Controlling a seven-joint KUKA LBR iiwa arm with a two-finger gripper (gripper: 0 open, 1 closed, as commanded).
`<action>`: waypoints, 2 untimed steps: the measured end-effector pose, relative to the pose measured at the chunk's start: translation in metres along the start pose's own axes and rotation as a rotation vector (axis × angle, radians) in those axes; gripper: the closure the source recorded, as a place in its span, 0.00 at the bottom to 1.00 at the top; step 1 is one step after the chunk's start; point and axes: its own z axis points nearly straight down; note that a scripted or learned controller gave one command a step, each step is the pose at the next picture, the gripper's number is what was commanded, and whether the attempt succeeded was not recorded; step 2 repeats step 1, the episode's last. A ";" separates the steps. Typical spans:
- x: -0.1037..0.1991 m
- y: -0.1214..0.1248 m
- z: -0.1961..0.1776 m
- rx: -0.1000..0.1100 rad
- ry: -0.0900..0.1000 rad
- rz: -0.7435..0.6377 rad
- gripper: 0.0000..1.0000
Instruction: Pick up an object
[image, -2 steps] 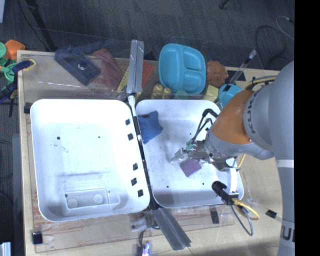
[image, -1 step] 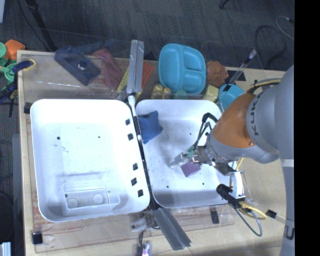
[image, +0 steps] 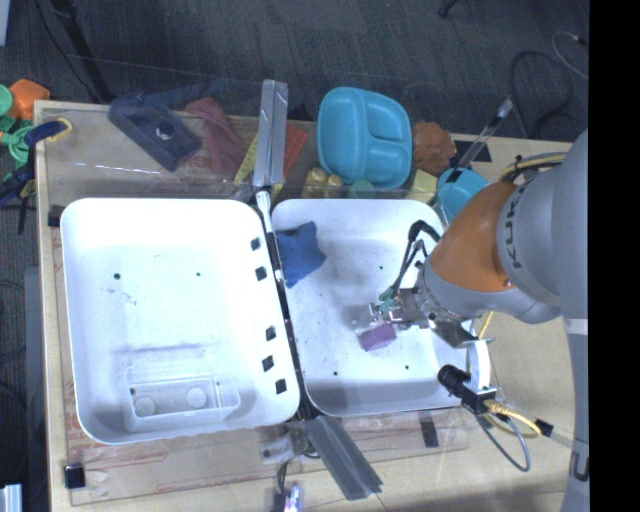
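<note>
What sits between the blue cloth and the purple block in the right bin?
In the camera view, only bare white bin floor lies between the blue cloth and the purple block; the pincer is just above the block.
</note>
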 end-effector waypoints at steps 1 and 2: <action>0.041 0.016 -0.076 0.009 0.003 0.017 1.00; 0.041 0.016 -0.076 0.009 0.003 0.017 1.00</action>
